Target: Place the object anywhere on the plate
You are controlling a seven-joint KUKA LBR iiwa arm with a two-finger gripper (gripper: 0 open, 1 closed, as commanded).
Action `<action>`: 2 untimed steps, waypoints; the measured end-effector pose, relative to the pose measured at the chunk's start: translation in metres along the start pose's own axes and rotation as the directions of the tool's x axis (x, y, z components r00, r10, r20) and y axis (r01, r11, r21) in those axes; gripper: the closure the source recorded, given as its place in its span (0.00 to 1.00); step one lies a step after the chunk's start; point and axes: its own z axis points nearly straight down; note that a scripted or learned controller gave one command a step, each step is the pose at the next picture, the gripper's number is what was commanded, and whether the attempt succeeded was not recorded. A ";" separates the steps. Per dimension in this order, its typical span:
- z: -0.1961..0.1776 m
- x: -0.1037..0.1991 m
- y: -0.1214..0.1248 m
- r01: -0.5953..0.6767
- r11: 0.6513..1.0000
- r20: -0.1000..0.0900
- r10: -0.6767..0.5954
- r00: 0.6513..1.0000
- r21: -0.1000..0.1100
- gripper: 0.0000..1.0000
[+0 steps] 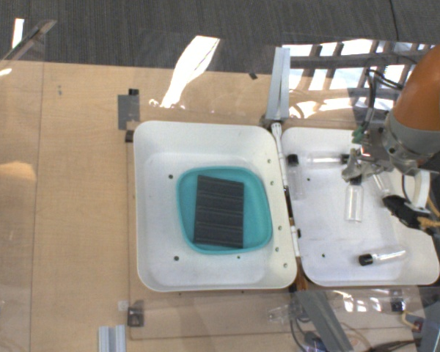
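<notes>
Currently: dark ribbed rectangular block (220, 211) lies flat on teal square plate (260, 222) in left white bin (154, 196) | gripper (356, 169) over right white bin (330, 233), grip state unclear | clear tube (354, 202) below it; black-capped tube (381, 257) near front.

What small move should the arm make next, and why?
Probably lower the gripper onto the clear tube lying just below it in the right bin. The teal plate in the left bin carries just a dark ribbed pad, so no object is placed yet.
</notes>
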 end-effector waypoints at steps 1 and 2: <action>0.006 0.063 -0.045 -0.033 0.999 -0.001 0.033 0.999 0.004 1.00; 0.005 0.137 -0.045 0.133 0.991 -0.002 -0.133 0.991 0.001 1.00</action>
